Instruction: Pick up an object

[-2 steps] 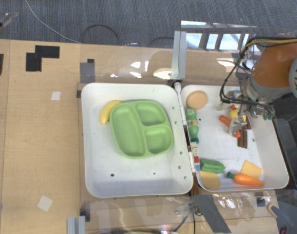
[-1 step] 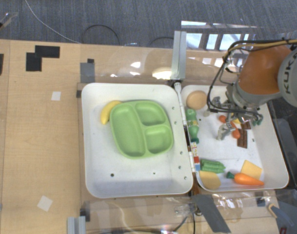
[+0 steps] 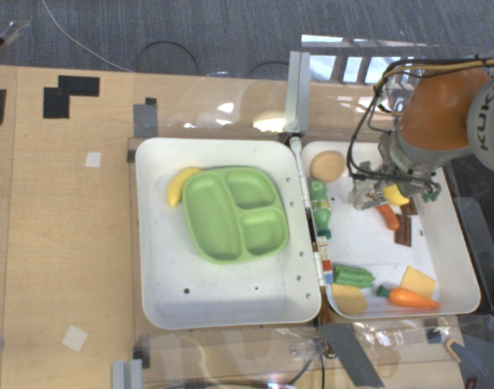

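Yellow piece (image 3: 396, 194) in the right bin (image 3: 461, 241) lies just under the gripper (image 3: 390, 194), whose opening I cannot tell; judgement: centre over it, clear of the orange stick (image 3: 389, 215) beside, then lift straight.

We could not tell how the jaws stood, because the arm's wrist (image 3: 409, 156) covered them. The banana (image 3: 180, 186) was half hidden under the green plate (image 3: 234, 213). The arm was cut off by the right edge.
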`<state>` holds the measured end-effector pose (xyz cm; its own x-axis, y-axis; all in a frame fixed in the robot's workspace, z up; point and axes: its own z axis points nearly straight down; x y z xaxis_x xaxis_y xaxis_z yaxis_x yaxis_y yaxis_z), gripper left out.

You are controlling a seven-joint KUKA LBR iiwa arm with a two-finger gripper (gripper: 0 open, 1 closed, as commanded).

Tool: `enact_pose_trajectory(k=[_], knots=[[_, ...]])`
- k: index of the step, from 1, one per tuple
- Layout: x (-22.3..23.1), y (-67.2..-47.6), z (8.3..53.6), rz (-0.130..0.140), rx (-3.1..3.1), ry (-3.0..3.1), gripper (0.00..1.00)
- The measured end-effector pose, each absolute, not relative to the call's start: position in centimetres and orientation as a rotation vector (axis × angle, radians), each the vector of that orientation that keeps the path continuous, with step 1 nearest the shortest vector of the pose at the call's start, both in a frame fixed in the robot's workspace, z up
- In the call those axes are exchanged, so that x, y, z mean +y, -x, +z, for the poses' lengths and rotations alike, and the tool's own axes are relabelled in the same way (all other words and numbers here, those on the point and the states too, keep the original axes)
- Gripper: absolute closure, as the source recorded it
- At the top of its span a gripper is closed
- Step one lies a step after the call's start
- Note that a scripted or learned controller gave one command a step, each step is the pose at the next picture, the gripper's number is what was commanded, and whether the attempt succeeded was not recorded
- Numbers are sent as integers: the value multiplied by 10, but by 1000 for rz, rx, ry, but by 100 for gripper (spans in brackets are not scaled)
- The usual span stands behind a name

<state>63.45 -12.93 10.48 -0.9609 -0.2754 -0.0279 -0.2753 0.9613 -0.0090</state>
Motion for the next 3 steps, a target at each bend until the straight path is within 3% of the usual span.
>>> enact_pose_trajectory(k=[1,2,3], knots=[[-144,-674,238,-13,3057,608,100],[-143,-671,231,-4,3068,610,0],[-174,-676,107,-18,3030,730,0]])
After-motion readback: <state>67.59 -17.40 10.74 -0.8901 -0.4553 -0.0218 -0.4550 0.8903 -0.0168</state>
